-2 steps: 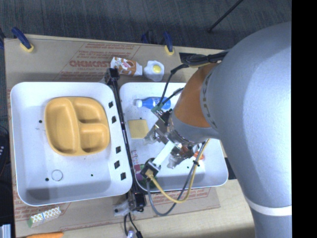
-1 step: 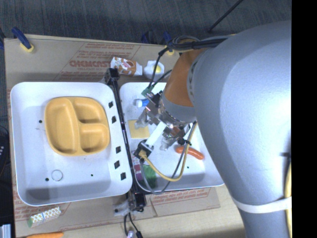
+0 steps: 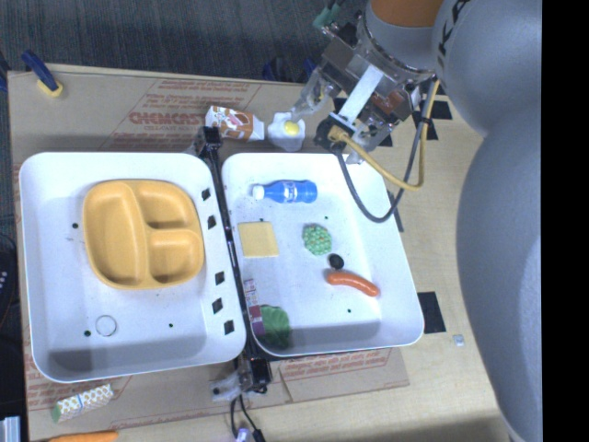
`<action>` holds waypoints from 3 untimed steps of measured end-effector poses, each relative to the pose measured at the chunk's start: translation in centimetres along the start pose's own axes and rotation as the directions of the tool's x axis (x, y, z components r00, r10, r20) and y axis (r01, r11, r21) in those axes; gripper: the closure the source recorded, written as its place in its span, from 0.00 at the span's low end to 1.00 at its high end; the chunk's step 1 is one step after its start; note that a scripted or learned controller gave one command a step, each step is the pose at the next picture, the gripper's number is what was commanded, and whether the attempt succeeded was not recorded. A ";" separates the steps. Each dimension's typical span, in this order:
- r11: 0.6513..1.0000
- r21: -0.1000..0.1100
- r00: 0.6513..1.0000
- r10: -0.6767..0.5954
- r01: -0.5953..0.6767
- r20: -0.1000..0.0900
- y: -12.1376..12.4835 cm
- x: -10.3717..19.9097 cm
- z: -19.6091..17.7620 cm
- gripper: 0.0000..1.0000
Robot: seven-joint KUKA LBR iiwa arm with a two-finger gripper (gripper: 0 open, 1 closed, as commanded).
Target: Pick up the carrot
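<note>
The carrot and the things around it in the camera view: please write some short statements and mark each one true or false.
1. The carrot lies in the right bin. True.
2. The yellow divided tray sits in the same bin as the carrot. False: it sits in the left bin.
3. The blue bottle stands upright. False: it lies on its side, near the far wall of the right bin.
4. The gripper is above the bench beyond the far edge of the right bin, away from the carrot. True.
5. The carrot is raised off the bin floor. False: it rests on the floor.
</note>
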State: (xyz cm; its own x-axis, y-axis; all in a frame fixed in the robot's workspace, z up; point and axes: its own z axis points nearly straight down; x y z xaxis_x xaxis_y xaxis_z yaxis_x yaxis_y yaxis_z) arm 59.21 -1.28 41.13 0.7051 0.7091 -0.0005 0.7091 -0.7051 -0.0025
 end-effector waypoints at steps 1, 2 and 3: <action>1.000 0.006 1.000 -0.010 0.010 0.004 -0.1 0.1 -0.9 1.00; 0.991 0.003 0.991 -0.133 0.133 0.003 2.0 -1.8 12.2 1.00; 1.000 0.001 1.000 -0.013 0.013 0.001 8.5 -3.4 8.7 1.00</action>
State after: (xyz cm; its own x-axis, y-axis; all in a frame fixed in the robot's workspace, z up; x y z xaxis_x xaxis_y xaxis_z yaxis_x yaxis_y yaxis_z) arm 62.81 -9.62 32.39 0.6962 0.7179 -0.0017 0.7178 -0.6962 -0.0033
